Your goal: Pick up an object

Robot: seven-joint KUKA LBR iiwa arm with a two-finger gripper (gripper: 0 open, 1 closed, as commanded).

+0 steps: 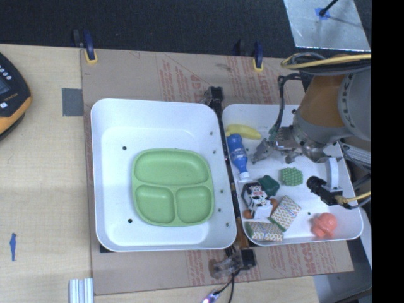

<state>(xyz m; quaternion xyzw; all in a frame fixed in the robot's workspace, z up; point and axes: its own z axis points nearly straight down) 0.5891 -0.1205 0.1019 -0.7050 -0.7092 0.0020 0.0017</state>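
Currently poised over the right bin (353, 232) at right of frame, gripper (268, 149) open and holding nothing, hovering beside the blue bottle (238, 154) and yellow banana (243, 131); approach step underway, requiring descent onto one object, then closure.

Light wood counter (44, 188) w/ brown cardboard sheet (158, 74) on top, held by blue-yellow clamps (89, 48) at far edge. Dark floor (158, 8) beyond; grey tape patch (72, 101) on left.
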